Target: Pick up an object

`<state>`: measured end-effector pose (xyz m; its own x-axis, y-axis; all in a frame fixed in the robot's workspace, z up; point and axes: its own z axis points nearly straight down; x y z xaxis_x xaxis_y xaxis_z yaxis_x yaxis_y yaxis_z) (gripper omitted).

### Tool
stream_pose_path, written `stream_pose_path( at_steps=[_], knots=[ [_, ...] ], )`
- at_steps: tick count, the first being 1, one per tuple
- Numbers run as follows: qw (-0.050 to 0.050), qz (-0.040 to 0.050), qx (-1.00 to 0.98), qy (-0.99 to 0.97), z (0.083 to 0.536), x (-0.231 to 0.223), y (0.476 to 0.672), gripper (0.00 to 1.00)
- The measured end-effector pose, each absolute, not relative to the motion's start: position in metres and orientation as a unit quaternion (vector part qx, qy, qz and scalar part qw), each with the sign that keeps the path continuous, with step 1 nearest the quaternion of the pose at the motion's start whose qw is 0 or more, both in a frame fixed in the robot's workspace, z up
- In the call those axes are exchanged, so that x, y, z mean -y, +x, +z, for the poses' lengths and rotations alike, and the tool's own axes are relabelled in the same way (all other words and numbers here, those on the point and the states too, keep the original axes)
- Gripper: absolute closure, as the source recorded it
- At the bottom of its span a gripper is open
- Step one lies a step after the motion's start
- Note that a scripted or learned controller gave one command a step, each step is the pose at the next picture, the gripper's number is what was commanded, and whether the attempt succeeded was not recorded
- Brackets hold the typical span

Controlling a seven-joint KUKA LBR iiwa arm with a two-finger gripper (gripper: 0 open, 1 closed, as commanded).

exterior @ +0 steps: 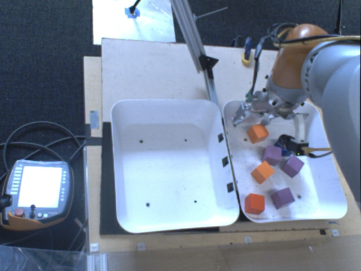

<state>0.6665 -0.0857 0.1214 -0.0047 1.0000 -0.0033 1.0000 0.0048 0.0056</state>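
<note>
My gripper [252,119] hangs over the far left part of the right bin [333,199], below the arm's orange band. Its fingers [239,118] look spread, with nothing between them. An orange cube [258,133] lies just in front of the gripper, apart from it. Nearer the front lie a purple cube [273,154], a second purple cube [292,166], another orange cube [262,172], a third purple cube [282,197] and a red-orange cube [254,204]. A small blue piece [284,145] is partly hidden by a black part.
The left bin [121,151] sits beside the right one, joined by black clips along the shared rim. A slanted metal pole [192,33] rises from behind the bins. A teach pendant [36,193] lies on the floor at the left.
</note>
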Motion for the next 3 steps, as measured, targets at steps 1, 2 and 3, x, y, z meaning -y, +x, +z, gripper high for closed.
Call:
stream_pose_path(
  at_steps=[1, 2, 3],
  knots=[
    [0.004, 0.003, -0.709, 0.705, 0.136, 0.086, 0.668, 1.0],
    [0.003, 0.0021, -0.708, 0.706, 0.18, 0.087, 0.668, 1.0],
    [0.003, 0.0024, -0.709, 0.705, 0.228, 0.084, 0.676, 1.0]
  ],
)
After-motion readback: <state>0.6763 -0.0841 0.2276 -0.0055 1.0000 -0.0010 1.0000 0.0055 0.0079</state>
